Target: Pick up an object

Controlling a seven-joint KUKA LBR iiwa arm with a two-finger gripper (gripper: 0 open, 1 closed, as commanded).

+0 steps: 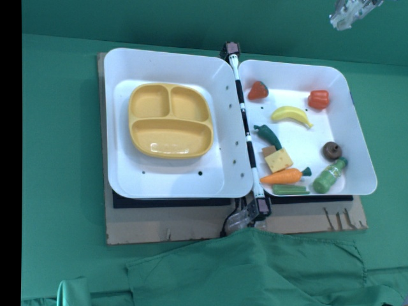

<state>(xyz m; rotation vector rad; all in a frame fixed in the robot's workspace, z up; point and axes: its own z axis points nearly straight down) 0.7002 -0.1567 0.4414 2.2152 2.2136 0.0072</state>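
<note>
My gripper (pixel 344 14) hangs high at the top right, above and behind the right bin (pixel 357 139), with nothing between its fingers. In that bin lie a strawberry (pixel 257 90), a red pepper (pixel 318 99), a banana (pixel 291 115), a dark green vegetable (pixel 268 135), a cheese wedge (pixel 278 159), a brown doughnut-like piece (pixel 331 150), a carrot (pixel 283 176), a green bottle (pixel 329 176) and a green bean pod (pixel 290 189).
The left bin (pixel 121 75) holds a yellow divided plate (pixel 170 120). A black-and-white rail (pixel 245 129) runs between the bins. Both bins rest on a cardboard base (pixel 159 231). Green cloth (pixel 255 269) bunches up at the front.
</note>
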